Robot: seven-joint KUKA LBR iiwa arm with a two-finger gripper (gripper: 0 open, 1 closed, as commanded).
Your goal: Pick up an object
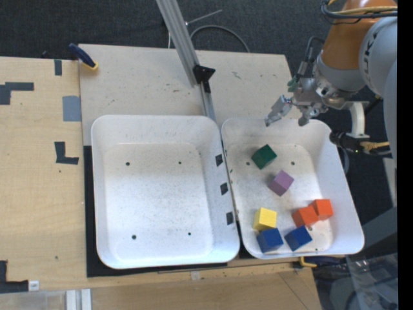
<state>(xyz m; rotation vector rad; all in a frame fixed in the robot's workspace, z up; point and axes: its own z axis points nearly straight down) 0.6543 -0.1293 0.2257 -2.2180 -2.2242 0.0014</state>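
The arm's two-finger pincer [288, 115] hangs above the far rim of the right-hand shallow white plastic bin [341, 173], its fingers spread apart and nothing between them.

All the candidates lie nearer the camera than the pincer. Closest to it, a short way toward the camera and slightly left of its tips, sits the small dark green cube [263, 155]. Just beyond that in the same direction is the small purple cube [281, 182]. Much farther from the pincer, along the bin's near edge, cluster a yellow cube [264, 218], two blue cubes [270, 239] [299, 237] and two orange cubes [304, 216] [322, 208], several touching one another.

The step in hand appears to be the approach, not yet a descent. The green cube looks the soundest choice: it is nearest and stands apart from its neighbours, with room on both sides for the fingers. To do it well, the pincer should centre over the cube, turn so its fingers meet two flat opposite faces rather than corners, and descend with the fingers spread. The crowded near-edge group risks pushing or catching two cubes at once.

The left-hand shallow white plastic bin [155, 192] lies far to the pincer's left.
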